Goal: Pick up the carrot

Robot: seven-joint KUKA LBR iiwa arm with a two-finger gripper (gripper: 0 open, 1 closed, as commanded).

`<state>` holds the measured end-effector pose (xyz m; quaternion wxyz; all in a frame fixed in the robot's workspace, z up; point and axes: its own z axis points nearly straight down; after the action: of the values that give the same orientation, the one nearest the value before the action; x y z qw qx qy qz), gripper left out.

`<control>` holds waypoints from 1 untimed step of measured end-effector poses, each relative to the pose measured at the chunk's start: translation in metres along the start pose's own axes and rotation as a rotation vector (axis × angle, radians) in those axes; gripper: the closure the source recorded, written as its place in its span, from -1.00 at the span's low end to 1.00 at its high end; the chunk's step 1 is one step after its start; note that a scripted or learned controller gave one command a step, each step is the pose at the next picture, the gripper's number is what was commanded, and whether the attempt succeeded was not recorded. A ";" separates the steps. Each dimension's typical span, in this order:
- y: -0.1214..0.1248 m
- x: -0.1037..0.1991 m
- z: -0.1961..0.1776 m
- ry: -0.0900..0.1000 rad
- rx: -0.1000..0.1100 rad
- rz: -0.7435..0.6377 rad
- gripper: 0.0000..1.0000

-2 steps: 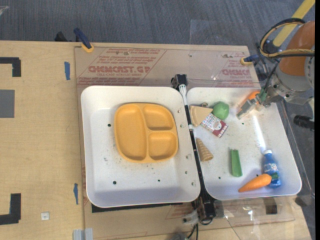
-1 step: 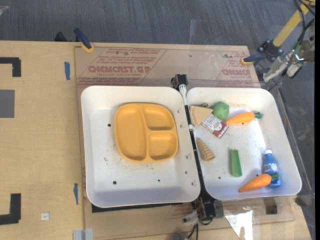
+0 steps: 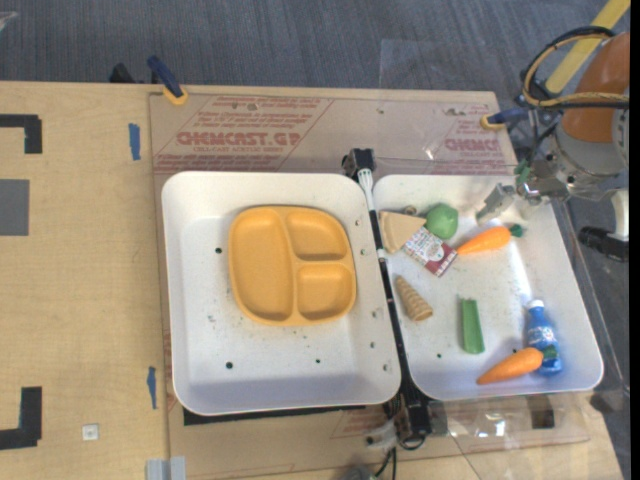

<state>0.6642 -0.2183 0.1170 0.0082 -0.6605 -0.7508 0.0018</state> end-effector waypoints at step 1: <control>-0.036 0.033 0.030 -0.011 -0.020 0.187 -1.00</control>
<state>0.6234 -0.1900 0.0874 -0.0025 -0.7279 -0.6857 -0.0014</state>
